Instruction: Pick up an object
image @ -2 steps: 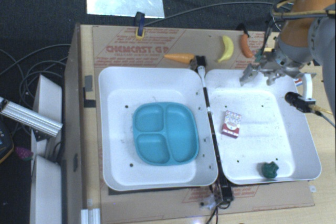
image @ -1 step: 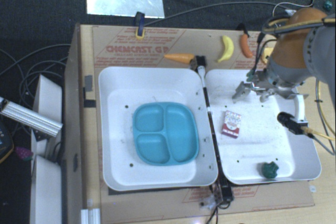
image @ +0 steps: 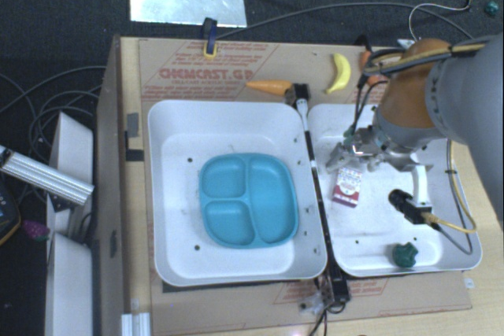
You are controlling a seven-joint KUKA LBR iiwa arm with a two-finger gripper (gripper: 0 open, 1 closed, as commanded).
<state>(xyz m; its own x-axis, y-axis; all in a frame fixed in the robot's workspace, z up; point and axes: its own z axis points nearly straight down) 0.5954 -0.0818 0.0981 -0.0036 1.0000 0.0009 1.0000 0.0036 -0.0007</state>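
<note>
arm [image: 441,102] over right bin [image: 457,248] | fingers [image: 352,156]: state unclear | red-white packet [image: 347,188] just below

arm [image: 441,90]: enters from right, wrist bent downward | tool [image: 350,157]: low, finger state unclear

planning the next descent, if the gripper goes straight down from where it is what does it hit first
Most likely the small red and white card packet, lying on the right white bin's floor just below the gripper. Depth is unclear, so it might land beside it.
</note>
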